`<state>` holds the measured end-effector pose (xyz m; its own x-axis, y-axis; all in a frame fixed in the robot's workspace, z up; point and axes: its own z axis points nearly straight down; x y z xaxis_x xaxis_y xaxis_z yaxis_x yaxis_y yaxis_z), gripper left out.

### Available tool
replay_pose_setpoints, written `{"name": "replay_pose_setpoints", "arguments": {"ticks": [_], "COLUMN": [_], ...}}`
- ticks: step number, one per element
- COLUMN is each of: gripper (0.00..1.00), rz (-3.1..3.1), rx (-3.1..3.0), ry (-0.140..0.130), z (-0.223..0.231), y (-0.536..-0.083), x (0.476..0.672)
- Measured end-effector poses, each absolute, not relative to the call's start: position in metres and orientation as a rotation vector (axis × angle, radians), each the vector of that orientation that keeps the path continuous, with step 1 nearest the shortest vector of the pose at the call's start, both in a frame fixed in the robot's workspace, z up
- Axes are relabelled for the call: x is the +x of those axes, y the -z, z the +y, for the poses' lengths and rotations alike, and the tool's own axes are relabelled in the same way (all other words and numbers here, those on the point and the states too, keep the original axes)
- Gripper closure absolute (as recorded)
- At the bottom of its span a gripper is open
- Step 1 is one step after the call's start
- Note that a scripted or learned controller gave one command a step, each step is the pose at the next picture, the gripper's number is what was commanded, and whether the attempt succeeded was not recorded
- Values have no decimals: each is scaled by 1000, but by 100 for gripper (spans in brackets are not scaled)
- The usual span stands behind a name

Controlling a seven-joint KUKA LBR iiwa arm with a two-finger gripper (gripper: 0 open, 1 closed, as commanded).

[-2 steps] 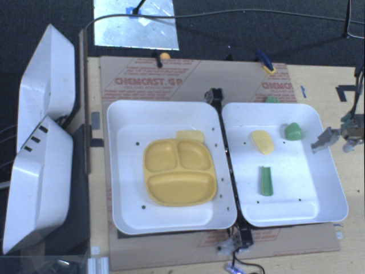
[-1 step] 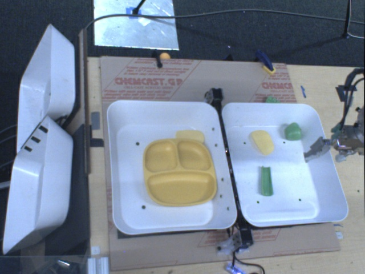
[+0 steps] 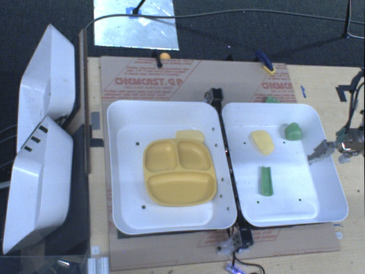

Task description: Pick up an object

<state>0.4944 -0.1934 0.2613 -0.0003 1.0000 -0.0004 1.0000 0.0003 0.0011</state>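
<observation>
While two stacked white housings (image 3: 43,136) are taking up the far left of the frame, a shiny metal sheet (image 3: 135,15) is lying at the upper left on the dark floor, with a black cable running across it. Below it, a brown protective board (image 3: 188,76) is covering the bench, and red print reading "CHEMCAST GP" is showing on it at upper centre and again, partly cut off, toward the upper right. On this board the left bin (image 3: 122,153) is sitting in the middle of the frame and is holding a yellow divided plate (image 3: 179,173) with three compartments; a pale yellow flat piece (image 3: 190,135) is lying just beside the plate's upper edge. Touching it along a black seam, the right bin (image 3: 328,201) is carrying three loose things well apart from one another: a pale yellow rounded piece (image 3: 262,141) in its upper middle, a green stick (image 3: 266,181) lying upright below that, and a green rounded lump (image 3: 293,131) near its upper right corner. At the right edge of the frame the gripper (image 3: 319,152) is hanging over the right bin's right rim, its grey tip pointing left toward the bin's inside; nothing is lying between its fingers, and how wide they are standing is too small to tell.
</observation>
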Motion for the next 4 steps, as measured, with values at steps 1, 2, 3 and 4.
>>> {"name": "replay_pose_setpoints", "arguments": {"ticks": [1, 2, 3, 4], "gripper": [0, 0, 0, 0], "rz": [2221, 2224, 2221, 2219], "rx": [2222, 2218, 2218, 2220], "ry": [0, 0, -2, -3], "z": [-202, -187, -188, -192], "y": [-252, -242, -260, -294], "x": [486, 526, 544, 530]}}
